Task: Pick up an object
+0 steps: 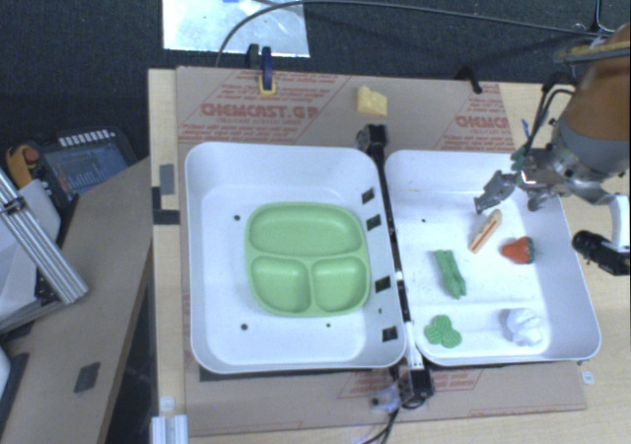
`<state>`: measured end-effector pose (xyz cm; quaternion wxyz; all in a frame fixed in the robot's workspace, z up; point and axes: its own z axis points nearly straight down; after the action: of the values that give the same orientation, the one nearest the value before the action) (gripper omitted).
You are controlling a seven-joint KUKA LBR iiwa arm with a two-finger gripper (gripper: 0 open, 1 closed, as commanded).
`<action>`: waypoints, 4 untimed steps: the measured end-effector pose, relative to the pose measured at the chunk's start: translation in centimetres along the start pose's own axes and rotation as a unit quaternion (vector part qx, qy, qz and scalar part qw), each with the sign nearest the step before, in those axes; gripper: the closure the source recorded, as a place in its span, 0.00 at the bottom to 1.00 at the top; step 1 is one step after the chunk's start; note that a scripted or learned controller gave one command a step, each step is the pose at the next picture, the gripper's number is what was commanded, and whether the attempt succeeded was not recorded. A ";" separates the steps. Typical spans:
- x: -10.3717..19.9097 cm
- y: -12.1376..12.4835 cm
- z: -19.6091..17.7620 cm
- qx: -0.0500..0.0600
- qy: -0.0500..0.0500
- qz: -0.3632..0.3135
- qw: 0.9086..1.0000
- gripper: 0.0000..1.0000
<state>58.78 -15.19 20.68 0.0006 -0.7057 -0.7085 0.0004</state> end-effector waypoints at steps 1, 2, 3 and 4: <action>-0.2 0.2 6.2 0.000 0.000 0.001 1.000 0.00; 0.6 0.4 12.1 0.000 0.000 0.000 1.000 0.00; 0.5 0.6 10.7 -0.003 -0.001 0.000 1.000 1.00; -0.2 0.7 6.1 -0.004 -0.001 0.002 1.000 1.00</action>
<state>59.48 -15.40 14.56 -0.0027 -0.7072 -0.7070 -0.0015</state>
